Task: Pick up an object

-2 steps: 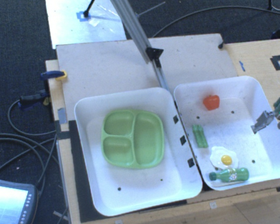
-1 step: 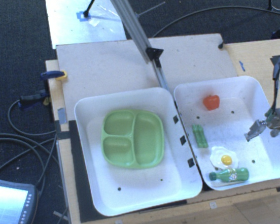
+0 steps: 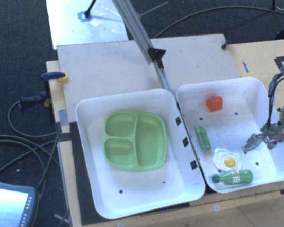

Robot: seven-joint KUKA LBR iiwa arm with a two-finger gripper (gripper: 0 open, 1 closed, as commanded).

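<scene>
In the right bin (image 3: pixel 281 167) lie a small red object (image 3: pixel 214 103) near the back, a green block (image 3: pixel 203 137) by the left wall, a fried-egg toy (image 3: pixel 227 160) and a green bottle (image 3: pixel 233 177) on its side along the front wall. My gripper (image 3: pixel 260 144) hangs over the right part of this bin, to the right of the egg toy and apart from it. It is open and nothing sits between its fingers.
The left bin (image 3: pixel 103 193) holds a green divided plate (image 3: pixel 134 140). A slanted metal pole (image 3: pixel 135 25) runs down to the wall between the bins. Cables and a pendant (image 3: pixel 6 206) lie off the bench at left.
</scene>
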